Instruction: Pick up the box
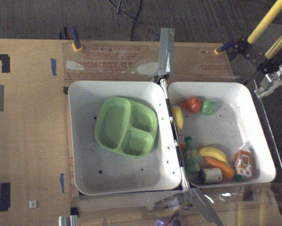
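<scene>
The box [243, 163] is a small orange and white carton. It stands in the near right corner of the right bin [235, 93], beside an orange carrot [221, 168]. My gripper [271, 81] appears as a pale metal shape at the right edge, just outside the bin's far right corner. It is well away from the box, and nothing is seen in it.
Also in the right bin are a yellow banana [212, 152], a grey can [211, 175], a green bottle [191, 153], a red tomato [194, 104], a green apple [208, 108] and a yellow fruit [178, 117]. A green divided plate [127, 125] lies in the left bin [84, 164].
</scene>
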Robot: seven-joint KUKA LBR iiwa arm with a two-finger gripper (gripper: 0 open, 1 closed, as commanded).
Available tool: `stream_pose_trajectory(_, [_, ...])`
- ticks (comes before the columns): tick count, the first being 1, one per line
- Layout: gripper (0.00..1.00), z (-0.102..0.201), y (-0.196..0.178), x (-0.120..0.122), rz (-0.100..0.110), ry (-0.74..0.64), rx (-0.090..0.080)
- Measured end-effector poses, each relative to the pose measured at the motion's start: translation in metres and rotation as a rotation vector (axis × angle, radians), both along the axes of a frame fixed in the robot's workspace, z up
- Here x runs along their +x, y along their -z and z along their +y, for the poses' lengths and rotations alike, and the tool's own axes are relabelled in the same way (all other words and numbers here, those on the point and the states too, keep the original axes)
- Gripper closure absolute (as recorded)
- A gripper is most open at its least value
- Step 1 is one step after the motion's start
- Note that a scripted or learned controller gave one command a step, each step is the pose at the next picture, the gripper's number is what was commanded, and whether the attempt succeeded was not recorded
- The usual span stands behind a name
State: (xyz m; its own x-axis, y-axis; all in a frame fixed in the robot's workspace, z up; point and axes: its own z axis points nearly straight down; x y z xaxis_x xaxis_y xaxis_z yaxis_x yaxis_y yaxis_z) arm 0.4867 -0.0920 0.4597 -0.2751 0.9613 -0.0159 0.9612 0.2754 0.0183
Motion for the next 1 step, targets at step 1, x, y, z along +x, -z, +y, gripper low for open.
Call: stream_pose_trajectory(1, [0.00, 0.0002, 0.0000, 0.0000, 0.000, 0.000, 0.000])
